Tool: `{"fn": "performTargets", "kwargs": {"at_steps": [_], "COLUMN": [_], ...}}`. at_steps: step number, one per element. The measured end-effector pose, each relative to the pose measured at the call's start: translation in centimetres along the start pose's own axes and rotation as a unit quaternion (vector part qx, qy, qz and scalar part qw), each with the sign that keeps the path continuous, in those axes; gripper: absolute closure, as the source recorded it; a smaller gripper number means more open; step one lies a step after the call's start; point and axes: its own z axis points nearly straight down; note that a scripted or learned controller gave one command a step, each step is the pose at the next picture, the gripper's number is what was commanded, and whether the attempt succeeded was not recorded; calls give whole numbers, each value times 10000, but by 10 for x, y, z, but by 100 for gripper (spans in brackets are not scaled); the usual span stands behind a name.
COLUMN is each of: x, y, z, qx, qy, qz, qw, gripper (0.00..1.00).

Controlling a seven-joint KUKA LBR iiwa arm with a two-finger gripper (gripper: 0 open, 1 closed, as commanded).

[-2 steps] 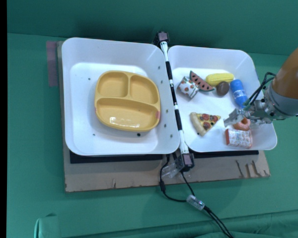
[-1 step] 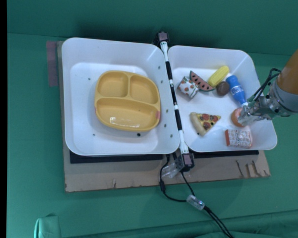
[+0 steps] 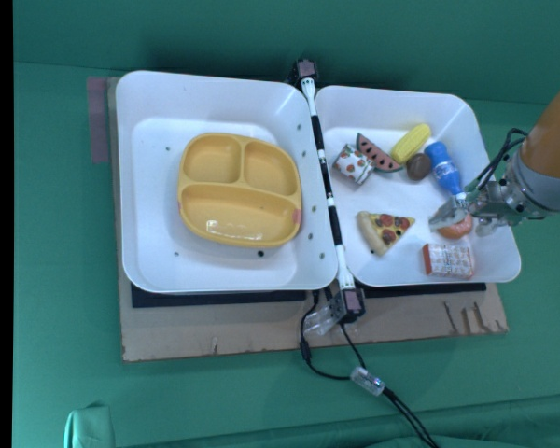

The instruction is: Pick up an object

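Overhead, green cloth [image 3: 65,250], two white bins [image 3: 135,157]

Green-covered bench [image 3: 65,203] with cardboard sheet [image 3: 215,339], two white bins [image 3: 135,157], perhaps a cable [image 3: 355,362].

- The surface [image 3: 65,203] was covered in matt green cloth, lightly creased at the lower edge.
- A sheet of brown cardboard [image 3: 215,329] lay under the bins, rough and dull.
- Both white bins [image 3: 215,91] looked like smooth plastic with a soft sheen.
- The yellow divided tray [image 3: 240,190] was glossy plastic, catching highlights.
- The small toy foods, such as the pizza slice [image 3: 383,229] and the blue bottle [image 3: 443,166], looked like smooth moulded plastic.
- The hand [image 3: 457,215] showed bare, shiny metal.
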Motion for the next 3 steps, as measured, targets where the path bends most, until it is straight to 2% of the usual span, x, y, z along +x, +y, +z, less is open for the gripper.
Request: {"fn": "performTargets", "kwargs": {"at_steps": [1,2,3], "x": [-4,-3,58], "y": [2,2,40], "z": [-14,-14,24], "qx": [-57,-54,-50], "qy": [-35,-33,12], "qz": [37,39,-38], "qw": [10000,10000,10000], "gripper": [100,0,0]}}
